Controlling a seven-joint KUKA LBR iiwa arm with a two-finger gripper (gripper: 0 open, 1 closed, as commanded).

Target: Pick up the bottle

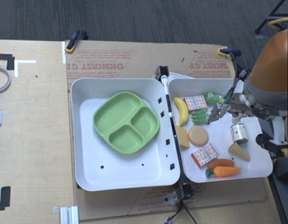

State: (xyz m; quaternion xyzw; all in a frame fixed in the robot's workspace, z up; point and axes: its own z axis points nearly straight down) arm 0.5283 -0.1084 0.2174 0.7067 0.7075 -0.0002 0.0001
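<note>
Dark carpet runs behind a wooden counter (31,139) where cardboard lies under two shallow white bins. In the left bin (83,139) sits a green divided plate (126,122). The right bin (256,169) holds toy food: a banana (181,110), a small printed box (195,102), green vegetables (200,116), a tan round biscuit (198,135), a cheese wedge (182,137), a second printed box (204,155), a carrot (224,171) and a cone (240,151).

What is probably the bottle (238,133), a small silvery cylinder lying on its side, rests toward the right of that bin, just above the cone. The gripper (217,112) hangs over the bin's upper middle, near the green vegetables and up-left of the bottle. Whether the fingers are spread or closed, I cannot tell; nothing visible sits between them.

Risks, as I judge them: the gripper is nearer the vegetables and box than the bottle, so a straight descent could close on the wrong item. The bottle lies flat and looks smooth, so it may roll or slip sideways under an off-centre pinch. The cone beside it could be nudged or caught.
</note>
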